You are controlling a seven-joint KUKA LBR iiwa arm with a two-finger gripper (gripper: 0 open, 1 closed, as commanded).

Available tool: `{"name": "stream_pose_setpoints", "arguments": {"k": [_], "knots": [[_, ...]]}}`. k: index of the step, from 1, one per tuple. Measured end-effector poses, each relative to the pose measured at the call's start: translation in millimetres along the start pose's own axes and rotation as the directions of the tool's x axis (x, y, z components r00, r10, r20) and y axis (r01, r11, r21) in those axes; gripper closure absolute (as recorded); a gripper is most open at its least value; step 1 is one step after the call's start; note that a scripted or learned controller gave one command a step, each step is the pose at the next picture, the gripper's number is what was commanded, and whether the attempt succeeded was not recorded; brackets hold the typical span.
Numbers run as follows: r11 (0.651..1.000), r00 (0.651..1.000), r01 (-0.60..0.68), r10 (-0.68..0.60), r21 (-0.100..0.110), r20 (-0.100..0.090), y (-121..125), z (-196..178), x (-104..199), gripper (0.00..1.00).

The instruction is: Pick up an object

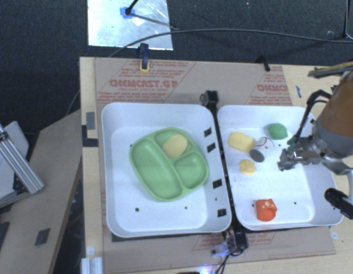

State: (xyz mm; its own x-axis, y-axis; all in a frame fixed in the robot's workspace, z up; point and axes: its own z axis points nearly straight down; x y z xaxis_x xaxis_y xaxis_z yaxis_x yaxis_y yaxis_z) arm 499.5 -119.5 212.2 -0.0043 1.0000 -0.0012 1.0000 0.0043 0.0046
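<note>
In the right-hand shallow white bin [296, 218] lie five small things that could be picked up: a pale yellow block-shaped piece [240, 141] near the bin's inner wall, a smaller round yellow lump [247, 166] just below it, a flat grey disc [256, 154] between and slightly right of the two, a green rounded object [276, 131] toward the far side, and an orange-red blocky object [266, 209] near the front rim. The claw [287, 158] hangs over the middle of this bin, well right of the yellow pieces and the grey disc, below the green object, and up and to the right of the orange-red one; none of them sits between its tips, and the view is too coarse to tell whether it is spread or closed. Behind it the grey arm with its orange band [339, 119] comes in from the right. The left-hand white bin [116, 153] holds a light green compartment tray [159, 173], tilted in the bin, with a pale yellow rounded piece [175, 146] in its upper compartment. Both bins rest on a brown cardboard sheet with red lettering [142, 84] on the counter, with a blue and yellow clamp [144, 57] at its far edge.
</note>
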Motion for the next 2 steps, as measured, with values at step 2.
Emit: {"name": "stream_pose_setpoints", "arguments": {"k": [2], "knots": [[1.000,1.000,0.005,-0.005,0.001,-0.002,66.2,-4.8,90.6,1.00]]}}
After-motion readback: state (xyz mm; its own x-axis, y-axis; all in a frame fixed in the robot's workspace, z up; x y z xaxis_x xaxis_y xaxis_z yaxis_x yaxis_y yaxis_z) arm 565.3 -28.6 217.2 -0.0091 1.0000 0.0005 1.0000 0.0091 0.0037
